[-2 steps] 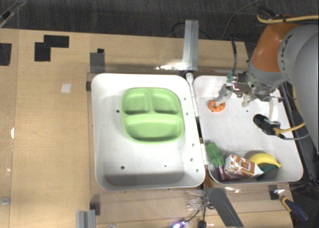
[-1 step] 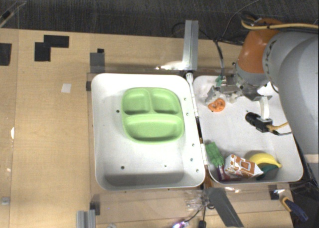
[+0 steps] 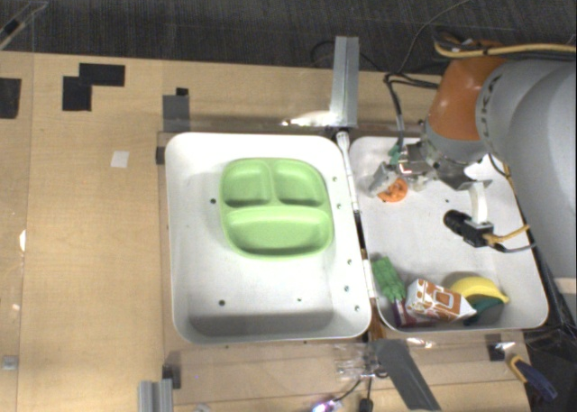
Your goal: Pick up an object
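Note:
My gripper [image 3: 394,174] hangs in the far left corner of the right bin [image 3: 505,266], under the grey arm with its orange band [image 3: 453,99]. A small orange object [image 3: 393,191] lies right at the gripper's tip, touching or nearly touching it; whether it is gripped is unclear. Along the bin's near edge sit a green object [image 3: 389,278], a red and white carton [image 3: 435,300] and a yellow banana [image 3: 479,289] resting on something dark [image 3: 489,309].
The left bin [image 3: 194,221] holds a green divided plate [image 3: 273,206]. A metal post [image 3: 345,81] stands behind the wall shared by the bins. A black part with a cable [image 3: 466,226] hangs off the arm over the right bin's middle.

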Available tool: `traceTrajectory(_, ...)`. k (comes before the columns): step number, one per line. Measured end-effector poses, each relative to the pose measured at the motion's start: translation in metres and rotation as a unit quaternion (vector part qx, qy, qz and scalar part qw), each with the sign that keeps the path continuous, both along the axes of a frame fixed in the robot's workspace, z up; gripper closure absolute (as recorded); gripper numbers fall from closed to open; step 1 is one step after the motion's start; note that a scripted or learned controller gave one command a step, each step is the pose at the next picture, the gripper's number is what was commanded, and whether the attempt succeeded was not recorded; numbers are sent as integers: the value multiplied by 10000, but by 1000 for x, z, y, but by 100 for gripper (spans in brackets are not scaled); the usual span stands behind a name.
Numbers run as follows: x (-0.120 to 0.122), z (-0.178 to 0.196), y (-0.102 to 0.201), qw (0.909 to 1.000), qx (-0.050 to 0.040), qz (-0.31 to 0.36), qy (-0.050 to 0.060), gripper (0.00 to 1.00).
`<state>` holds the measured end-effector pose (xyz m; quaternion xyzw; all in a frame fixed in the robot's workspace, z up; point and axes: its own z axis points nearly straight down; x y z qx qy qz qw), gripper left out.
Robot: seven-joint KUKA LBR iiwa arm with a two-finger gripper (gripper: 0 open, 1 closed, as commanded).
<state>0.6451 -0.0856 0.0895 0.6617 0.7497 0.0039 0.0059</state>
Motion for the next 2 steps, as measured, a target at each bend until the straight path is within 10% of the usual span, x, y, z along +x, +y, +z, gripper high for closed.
traceTrajectory(1,2,11,2,10000,7,33,-20,100)
traceTrajectory(2,-5,96,63,9997,16,-257,46,100)
